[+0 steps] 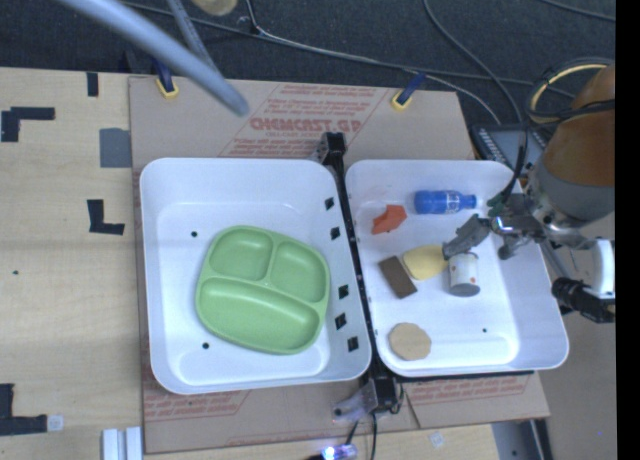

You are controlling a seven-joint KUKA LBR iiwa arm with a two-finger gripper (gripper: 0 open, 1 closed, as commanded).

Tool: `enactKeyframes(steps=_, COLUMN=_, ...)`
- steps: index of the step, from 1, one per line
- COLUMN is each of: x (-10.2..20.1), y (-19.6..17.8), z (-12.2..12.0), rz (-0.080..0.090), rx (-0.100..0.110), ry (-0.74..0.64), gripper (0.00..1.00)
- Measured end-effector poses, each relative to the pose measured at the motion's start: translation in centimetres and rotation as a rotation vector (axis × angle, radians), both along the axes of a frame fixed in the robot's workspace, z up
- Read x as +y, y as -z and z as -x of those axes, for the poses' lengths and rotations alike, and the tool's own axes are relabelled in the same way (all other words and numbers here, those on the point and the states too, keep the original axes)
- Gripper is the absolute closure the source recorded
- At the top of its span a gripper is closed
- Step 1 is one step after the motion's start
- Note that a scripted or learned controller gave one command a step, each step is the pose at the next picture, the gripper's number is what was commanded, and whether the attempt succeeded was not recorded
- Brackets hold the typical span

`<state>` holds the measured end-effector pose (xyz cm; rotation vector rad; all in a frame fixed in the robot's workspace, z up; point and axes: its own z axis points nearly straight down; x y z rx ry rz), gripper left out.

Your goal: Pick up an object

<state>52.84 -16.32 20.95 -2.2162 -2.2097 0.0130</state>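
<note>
Evidently nothing was lifted yet: the gripper [478,238] hung over the right bin [540,353] beside the white cylinder [463,274], jaws seemingly spread, holding nothing.

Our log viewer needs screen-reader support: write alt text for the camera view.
A grey robot arm's gripper hovers over the right bin, above a white cylinder, blue bottle, orange piece, yellow item, brown block and tan disc. The left bin holds a green divided plate.

Red print on the cardboard sheet [300,123] reads approx. "CHEMCAST GP"; smaller lines illegible.
</note>
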Motion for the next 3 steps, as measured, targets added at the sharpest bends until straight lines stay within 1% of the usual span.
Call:
enactKeyframes(steps=1, x=0.0, y=-0.7, z=-0.3, rz=0.002, rx=-0.013, ry=-0.004, gripper=0.0)
enactKeyframes(steps=2, x=0.8, y=3.9, z=-0.2, rz=0.002, rx=-0.009, ry=-0.004, gripper=0.0)
enactKeyframes(steps=3, x=1.2, y=8.4, z=-1.0, rz=0.004, rx=-0.014, ry=-0.005, gripper=0.0)
